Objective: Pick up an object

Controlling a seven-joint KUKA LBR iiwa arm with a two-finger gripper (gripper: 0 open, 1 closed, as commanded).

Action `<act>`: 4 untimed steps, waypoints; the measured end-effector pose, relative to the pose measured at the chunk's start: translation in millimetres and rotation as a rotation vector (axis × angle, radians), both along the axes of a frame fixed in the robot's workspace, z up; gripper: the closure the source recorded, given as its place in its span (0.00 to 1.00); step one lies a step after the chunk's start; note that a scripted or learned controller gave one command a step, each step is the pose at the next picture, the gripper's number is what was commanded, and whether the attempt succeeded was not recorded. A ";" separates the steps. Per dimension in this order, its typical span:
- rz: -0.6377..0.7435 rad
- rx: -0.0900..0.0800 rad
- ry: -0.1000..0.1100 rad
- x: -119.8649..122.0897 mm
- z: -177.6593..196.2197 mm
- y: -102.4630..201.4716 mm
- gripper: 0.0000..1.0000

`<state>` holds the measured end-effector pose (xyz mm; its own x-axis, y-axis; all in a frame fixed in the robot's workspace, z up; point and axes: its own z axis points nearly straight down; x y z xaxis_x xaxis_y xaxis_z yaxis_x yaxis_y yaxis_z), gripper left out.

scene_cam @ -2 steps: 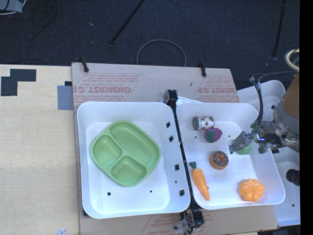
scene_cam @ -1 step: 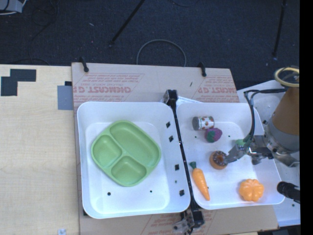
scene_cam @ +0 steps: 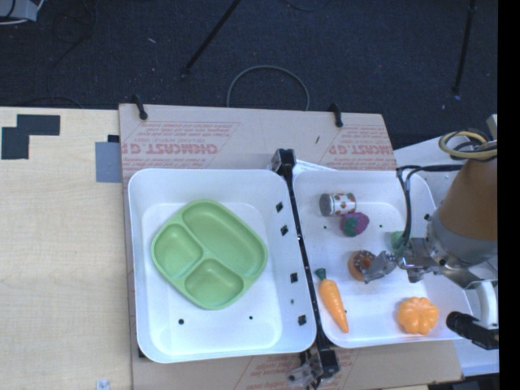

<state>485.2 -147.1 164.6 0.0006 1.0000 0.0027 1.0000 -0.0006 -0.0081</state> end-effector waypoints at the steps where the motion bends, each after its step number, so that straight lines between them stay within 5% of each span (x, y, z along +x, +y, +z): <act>1: 0.000 0.001 0.000 -0.4 -43.9 4.7 0.00; 2: -0.006 0.000 -0.002 0.1 -31.7 3.1 1.00; 4: 0.002 -0.003 -0.011 3.1 78.3 -6.1 1.00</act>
